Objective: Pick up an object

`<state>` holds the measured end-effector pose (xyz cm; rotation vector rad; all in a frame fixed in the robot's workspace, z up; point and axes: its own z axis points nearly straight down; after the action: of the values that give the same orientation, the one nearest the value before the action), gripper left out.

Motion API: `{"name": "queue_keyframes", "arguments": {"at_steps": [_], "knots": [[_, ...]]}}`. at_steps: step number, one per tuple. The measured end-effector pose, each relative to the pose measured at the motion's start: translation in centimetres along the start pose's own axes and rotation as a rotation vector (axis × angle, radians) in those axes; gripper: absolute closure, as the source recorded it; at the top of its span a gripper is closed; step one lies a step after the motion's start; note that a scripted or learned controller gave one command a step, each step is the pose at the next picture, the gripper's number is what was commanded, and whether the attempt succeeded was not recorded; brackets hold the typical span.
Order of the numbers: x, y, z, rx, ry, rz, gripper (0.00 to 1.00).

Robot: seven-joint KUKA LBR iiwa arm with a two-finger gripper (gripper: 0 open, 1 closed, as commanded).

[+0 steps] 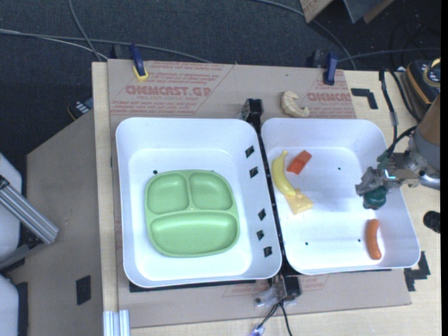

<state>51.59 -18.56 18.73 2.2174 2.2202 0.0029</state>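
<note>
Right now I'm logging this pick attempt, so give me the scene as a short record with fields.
left bin: holds a green divided plate
right bin: banana, orange-red block, yellow piece, sausage
end effector: over the right bin's right side, above the sausage
dark teal object: at the end effector's tip; grasp unclear
bench: beige piece lies behind the bins

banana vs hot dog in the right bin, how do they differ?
Colour: the banana is yellow, the hot dog is orange-red.
Shape: the banana is curved, the hot dog is straight with rounded ends.
Size: the banana looks longer than the hot dog.
Place: the banana lies near the bin's left wall, the hot dog near its right edge, below the claw.
Shared: both lie flat in the right bin, roughly lengthwise top to bottom.
</note>
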Motion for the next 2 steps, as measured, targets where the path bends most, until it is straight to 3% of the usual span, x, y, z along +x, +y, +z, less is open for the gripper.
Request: {"name": "queue_keyframes", "arguments": {"at_steps": [1,2], "knots": [[0.9,0.1,-5.0,-0.003,0.000,-0.001,1.00],[6.4,-0.5,-5.7,0.005,0.005,-0.005,1.00]]}}
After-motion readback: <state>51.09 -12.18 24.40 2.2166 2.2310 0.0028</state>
